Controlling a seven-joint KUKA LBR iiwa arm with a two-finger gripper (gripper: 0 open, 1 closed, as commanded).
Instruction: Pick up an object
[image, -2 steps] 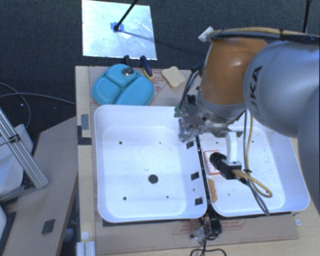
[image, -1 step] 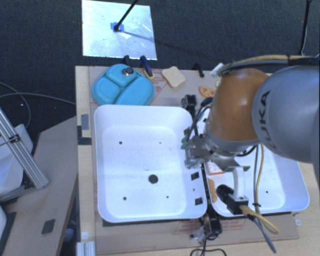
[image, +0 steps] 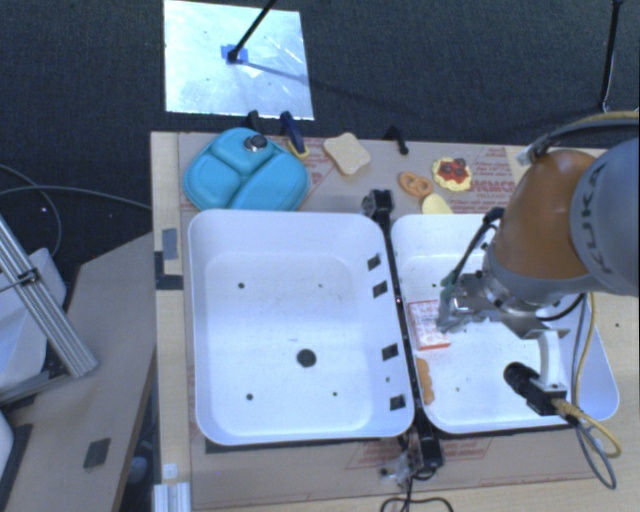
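a flat card with red print (image: 430, 328) lies on the floor of the right bin (image: 460, 250), near its left wall, and a small tan piece (image: 424, 380) lies just below it by the divider. the gripper (image: 450, 315) hangs right at the card's right edge; whether it is open or closed i cannot tell. the left bin (image: 250, 240) sits beside it. behind the bins are a blue lidded tray (image: 246, 172), a bread slice (image: 347, 153), a pretzel (image: 414, 183) and a small tart (image: 452, 172).
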